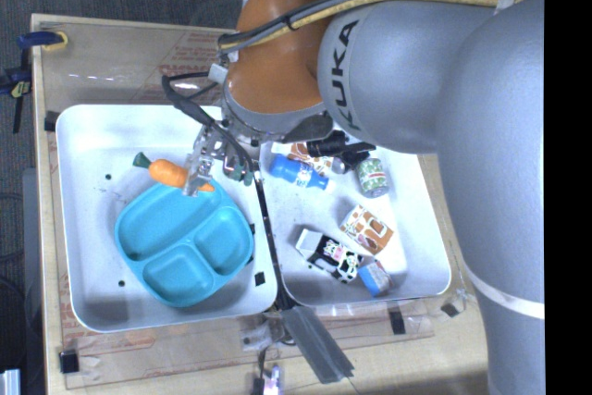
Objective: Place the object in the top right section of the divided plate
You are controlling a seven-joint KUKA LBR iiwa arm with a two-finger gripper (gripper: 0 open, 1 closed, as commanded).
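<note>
Blue plastic makes up the divided plate (185, 240), which is seen lying in the left bin (79, 199), slightly toward the near side. Three sections are visible on the plate: one large section along the upper left, one at the right and one at the near edge.

An orange carrot (169, 172) with a green top is seen lying at the plate's far rim, its green end pointing left onto the bin floor. Whether the carrot rests on the rim or just beside it cannot be told.

The gripper (199, 178) is positioned over the carrot's right end, at the plate's upper edge. Its metal fingers (196, 171) are seen pointing down, but it cannot be told whether they are apart or together, nor whether the carrot is between them. The grey arm (416, 60) with its orange band (277, 42) is recorded reaching in across the right bin (421, 227).

In the right bin, a blue bottle (298, 171) is noted near the dividing wall, a small green can (372, 178) further right, an orange-and-white packet (367, 228) below that, and a black-and-white carton (331, 256) beside a small blue block (375, 278) at the near side.
</note>
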